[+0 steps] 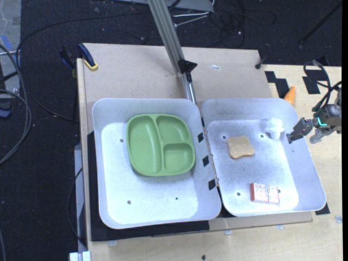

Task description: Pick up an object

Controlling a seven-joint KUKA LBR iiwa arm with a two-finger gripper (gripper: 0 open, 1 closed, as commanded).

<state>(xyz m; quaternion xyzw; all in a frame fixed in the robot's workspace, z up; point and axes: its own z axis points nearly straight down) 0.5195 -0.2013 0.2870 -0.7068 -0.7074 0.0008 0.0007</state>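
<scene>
Approach step, nothing grasped. Gripper (pixel 305 130) at right rim of right-hand shallow white bin (pixel 310 173), jaws released. Nearest target: small white plastic piece (pixel 274 126), just inside that rim. Next: advance, descend, clench.

No text, label, brand or number can be read anywhere in the view. The small red box (pixel 265 193) in the right bin (pixel 304 173) carries a pale printed pattern on its top face, but the print is too small and too blurred to make out any letter. The green tray (pixel 161 144) in the left bin (pixel 109 162) has plain surfaces with no marking. The bread slice (pixel 240 147) and the white object (pixel 274 126) are also without any sign. The bench (pixel 136 75) shows no writing.
</scene>
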